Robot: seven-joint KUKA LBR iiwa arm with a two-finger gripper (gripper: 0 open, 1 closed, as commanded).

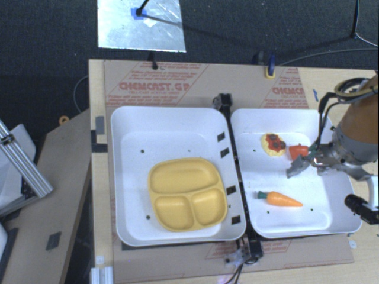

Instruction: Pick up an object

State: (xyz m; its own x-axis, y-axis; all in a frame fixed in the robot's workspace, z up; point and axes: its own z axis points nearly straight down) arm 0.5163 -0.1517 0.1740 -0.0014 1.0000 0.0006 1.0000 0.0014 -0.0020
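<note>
Rt bin (331,220), near front edge: toy carrot (283,200), light, stiff, slick—grab mid-body; gripper (303,161) above it, open/closed state can't tell.

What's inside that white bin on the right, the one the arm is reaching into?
The right bin holds a toy carrot, a small pizza-like toy and a red piece beside the gripper. The arm covers the bin's right side.
</note>
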